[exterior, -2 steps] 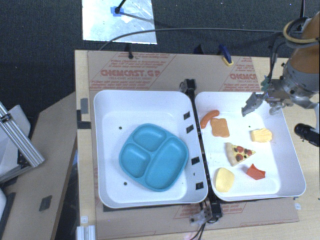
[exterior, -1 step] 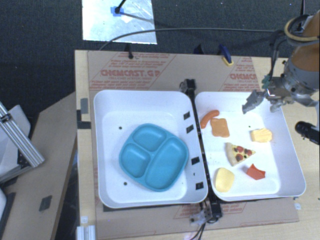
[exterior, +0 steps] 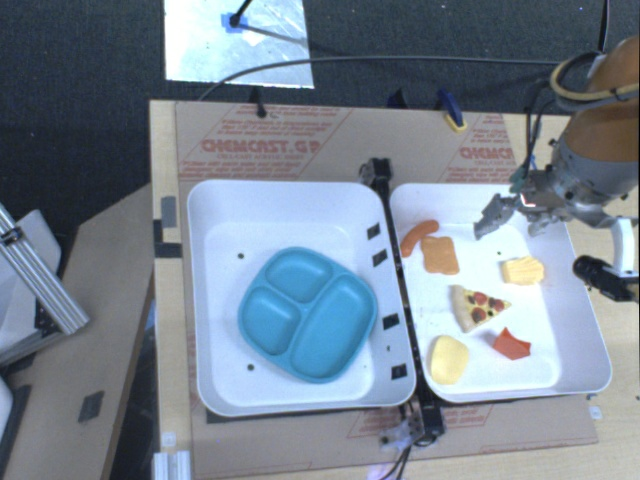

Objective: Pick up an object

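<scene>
Gripper (exterior: pixel 508 211) hangs over the back of the right bin (exterior: pixel 590 353); I see its fingers spread apart with nothing between them. Below it lie a sausage (exterior: pixel 419 235), a toast piece (exterior: pixel 440 256), a cheese block (exterior: pixel 522 270), a pizza slice (exterior: pixel 477 307), a red piece (exterior: pixel 512 344) and a yellow piece (exterior: pixel 449 358), all apart from the fingers. I see a blue tray (exterior: pixel 307 313) in the left bin (exterior: pixel 215 268).
</scene>
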